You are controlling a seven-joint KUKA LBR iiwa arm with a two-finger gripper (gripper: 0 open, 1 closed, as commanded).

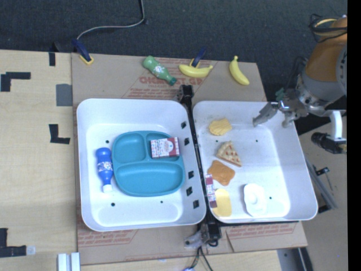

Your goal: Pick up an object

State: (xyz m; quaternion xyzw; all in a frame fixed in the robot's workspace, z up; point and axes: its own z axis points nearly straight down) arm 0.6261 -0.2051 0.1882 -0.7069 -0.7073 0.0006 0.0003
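My gripper hangs over the far right corner of the right bin, its two fingers spread apart and open with nothing between them. In that bin lie a yellow crinkled chip, a waffle wedge, an orange-brown patty, a yellow cheese slice, a white cup and a small striped packet. The chip is the closest item, to the gripper's left.
The left bin holds a blue divided tray with a small carton on it, and a blue bottle beside it. Behind the bins lie a green bottle and two bananas.
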